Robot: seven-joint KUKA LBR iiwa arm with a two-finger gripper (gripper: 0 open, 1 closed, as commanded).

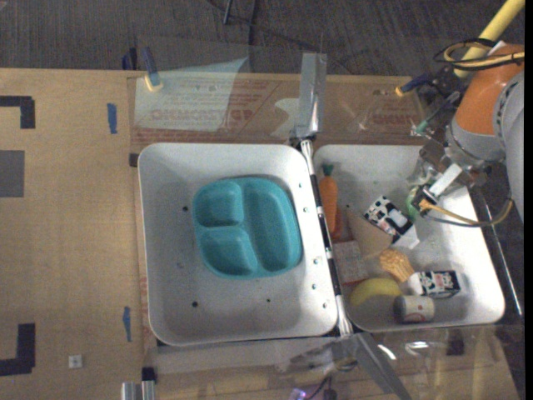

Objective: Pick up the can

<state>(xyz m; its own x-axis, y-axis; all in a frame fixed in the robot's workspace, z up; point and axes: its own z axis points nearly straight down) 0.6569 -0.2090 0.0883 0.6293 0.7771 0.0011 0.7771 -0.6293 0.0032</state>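
Can point(414, 308) lying crowded at right bin's point(490, 307) front edge; finger state cannot be told; neighbours risk being grabbed instead

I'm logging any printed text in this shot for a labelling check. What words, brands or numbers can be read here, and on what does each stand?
None can be read for certain.
Clear sheet behind the bins: reddish lettering, seen reversed and blurred; not readable.
Black and white carton: cow-like patches, no readable words.
Small dark carton: print too small to read.
Can: no readable label.
Teal plate: no text.
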